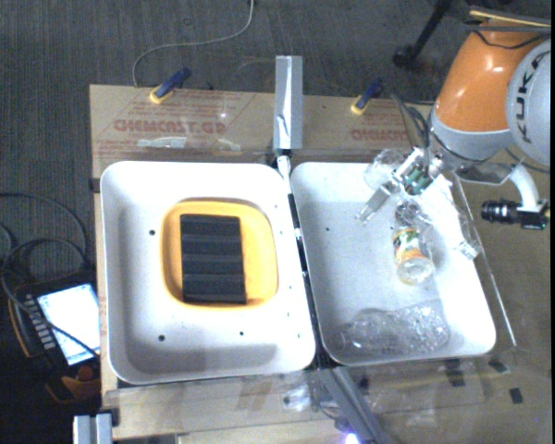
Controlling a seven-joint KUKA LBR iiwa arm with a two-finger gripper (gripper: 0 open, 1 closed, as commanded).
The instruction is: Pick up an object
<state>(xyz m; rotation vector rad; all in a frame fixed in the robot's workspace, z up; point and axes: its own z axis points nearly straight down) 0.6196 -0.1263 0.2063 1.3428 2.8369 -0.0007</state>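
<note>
White left bin, left of centre: yellow tray holding a black ridged block. White right bin: small clear bottle right of centre; crumpled clear plastic at lower edge. Gripper upper right, just above the bottle; fingers' state cannot be told.

right bin: left half free | clear bottle, crumpled plastic obstruct

Place: we see a robotics lab.
Evidence: grey-and-orange industrial arm at upper right; clamped cardboard bench; loose black cables at left.
</note>
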